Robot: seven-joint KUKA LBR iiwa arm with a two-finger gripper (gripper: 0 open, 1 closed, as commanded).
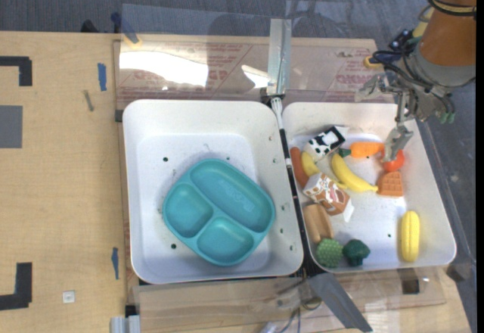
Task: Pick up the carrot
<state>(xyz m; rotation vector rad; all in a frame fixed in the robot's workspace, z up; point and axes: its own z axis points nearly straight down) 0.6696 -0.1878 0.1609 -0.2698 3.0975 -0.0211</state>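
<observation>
The carrot [366, 149] is a small orange piece with a green tip at its left end. It lies flat near the back of the right bin [439, 195], between a black-and-white cow-patterned toy [326, 141] and the gripper. My gripper [396, 145] hangs down from the grey and orange arm at the upper right. It sits just right of the carrot's blunt end and over a small red toy [392, 163]. Nothing is visibly held.
The right bin also holds a banana [352, 174], an orange waffle-like piece [391, 185], a corn cob [409, 235], broccoli [330, 252], a bread roll [318, 222] and a snack packet [328, 193]. A teal divided plate [219, 210] lies in the left bin [151, 135].
</observation>
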